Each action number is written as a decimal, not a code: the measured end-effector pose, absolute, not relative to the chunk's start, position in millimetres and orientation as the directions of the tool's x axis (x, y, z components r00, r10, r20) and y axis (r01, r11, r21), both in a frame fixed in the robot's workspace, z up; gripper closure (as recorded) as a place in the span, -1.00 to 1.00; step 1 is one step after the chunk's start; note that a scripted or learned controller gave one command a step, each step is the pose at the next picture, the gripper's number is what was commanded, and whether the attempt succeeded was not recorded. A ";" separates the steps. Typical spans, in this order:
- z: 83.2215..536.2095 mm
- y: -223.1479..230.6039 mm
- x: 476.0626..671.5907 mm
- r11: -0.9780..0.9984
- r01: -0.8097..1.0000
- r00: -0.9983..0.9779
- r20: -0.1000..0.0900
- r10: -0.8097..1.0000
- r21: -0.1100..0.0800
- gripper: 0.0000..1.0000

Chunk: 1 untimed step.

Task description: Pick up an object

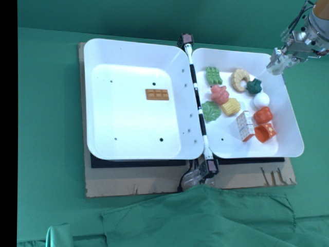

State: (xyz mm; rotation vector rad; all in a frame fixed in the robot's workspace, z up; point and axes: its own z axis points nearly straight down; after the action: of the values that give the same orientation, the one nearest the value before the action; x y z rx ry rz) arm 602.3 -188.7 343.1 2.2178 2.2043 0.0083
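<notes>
- Green cloth (46, 112) covers the bench; folded flap at near edge.
- Cardboard sheet (128, 184) under both bins.
- Left bin (103, 55): holds one orange-brown chocolate-bar block (157, 94), right of centre, lying flat.
- Right bin (288, 133): all other pieces, clustered mid to far.
- Arm (321, 14) enters at far right; gripper (275, 63) hangs over the right bin's far-right rim, nothing between its fingers. Can't tell open or closed at this resolution.
- Yellow ring piece (240, 80) far centre, dark green piece (254, 87) touching its right side.
- Green leafy block (214, 76) left of the ring; pink piece (220, 94) just near of it.
- Yellow corn-like block (231, 106) touching the pink piece; green lettuce piece (211, 110) to its left.
- White egg (261, 99) near of the dark green piece.
- Two orange pieces (263, 115) (265, 133) at right, red-white carton (244, 125) beside them.
</notes>
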 end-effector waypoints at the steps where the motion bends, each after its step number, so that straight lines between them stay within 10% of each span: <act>1: 390.4 -135.8 591.3 0.003 1.000 -0.003 -0.002 1.000 0.011 1.00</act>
State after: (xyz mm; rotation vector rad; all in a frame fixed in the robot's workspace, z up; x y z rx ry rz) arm 591.3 -135.8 390.4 2.2119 2.2177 0.0106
